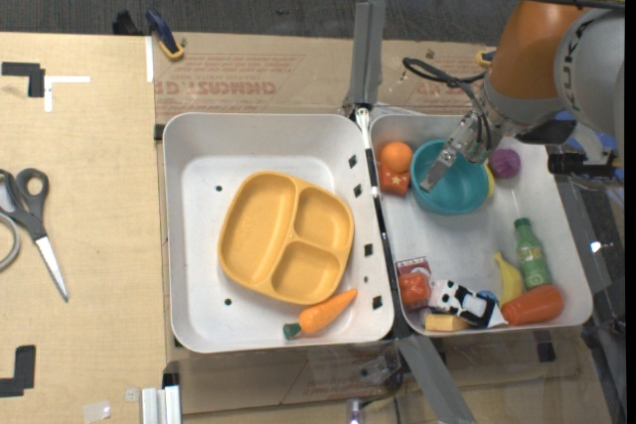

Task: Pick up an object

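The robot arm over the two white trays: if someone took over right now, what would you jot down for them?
Gripper: over the teal bowl in the right bin; nothing seen between its fingers.
Right bin also holds an orange, a purple piece, a green bottle, a banana and other toy food along the near edge.
Left bin: yellow divided plate, with a carrot beside it.
Done: nothing lifted yet.
Left: close on one object and raise it.

bins (189, 213): 2 | carrots (323, 313): 1 | plates (286, 237): 1 | bowls (454, 194): 1 | scissors (38, 223): 1
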Controlling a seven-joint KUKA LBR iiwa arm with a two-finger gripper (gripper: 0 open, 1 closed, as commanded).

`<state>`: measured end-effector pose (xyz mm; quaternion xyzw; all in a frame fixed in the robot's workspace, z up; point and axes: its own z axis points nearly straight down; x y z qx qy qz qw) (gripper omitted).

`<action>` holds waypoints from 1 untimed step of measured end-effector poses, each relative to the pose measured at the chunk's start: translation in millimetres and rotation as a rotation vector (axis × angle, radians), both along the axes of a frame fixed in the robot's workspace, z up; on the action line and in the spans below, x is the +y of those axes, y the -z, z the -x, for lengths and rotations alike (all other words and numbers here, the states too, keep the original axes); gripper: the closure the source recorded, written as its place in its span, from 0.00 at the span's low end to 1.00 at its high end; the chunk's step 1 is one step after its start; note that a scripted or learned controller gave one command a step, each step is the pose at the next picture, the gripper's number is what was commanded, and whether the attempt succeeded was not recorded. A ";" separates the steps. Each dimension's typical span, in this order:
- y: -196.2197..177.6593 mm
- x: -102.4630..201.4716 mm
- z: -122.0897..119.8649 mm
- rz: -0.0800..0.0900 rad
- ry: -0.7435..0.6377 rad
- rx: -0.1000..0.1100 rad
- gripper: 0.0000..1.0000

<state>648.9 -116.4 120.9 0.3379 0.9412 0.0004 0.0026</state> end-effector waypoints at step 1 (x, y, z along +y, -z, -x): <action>27.3 11.3 40.8 0.002 -0.067 0.002 0.00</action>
